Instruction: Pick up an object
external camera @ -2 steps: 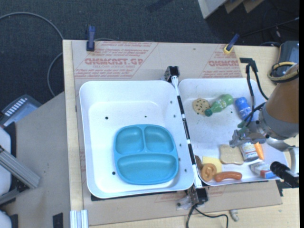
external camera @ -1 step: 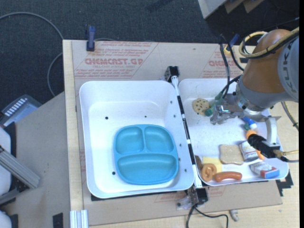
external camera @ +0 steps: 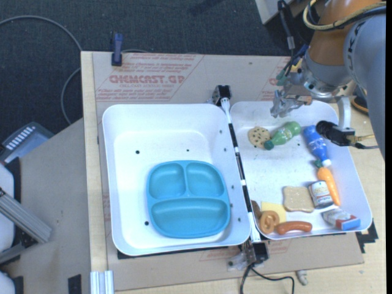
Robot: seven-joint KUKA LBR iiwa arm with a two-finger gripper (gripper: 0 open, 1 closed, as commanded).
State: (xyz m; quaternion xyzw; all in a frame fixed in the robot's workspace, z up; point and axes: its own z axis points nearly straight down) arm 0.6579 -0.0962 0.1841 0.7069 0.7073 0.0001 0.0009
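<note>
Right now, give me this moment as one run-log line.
arm: over right bin's far end | hand: above green bottle, nothing seen held | cookie: left of bottle | left bin: blue divided plate

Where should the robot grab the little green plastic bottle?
Probably across the fat middle of the green plastic bottle, coming straight down. It lies on its side, slanting up to the right, so the fingers should close across its width, away from the chocolate-chip cookie beside its lower end.

arm: enters from far right, wrist angled down-left | gripper: at far right, pointing down, nothing between fingers
</note>
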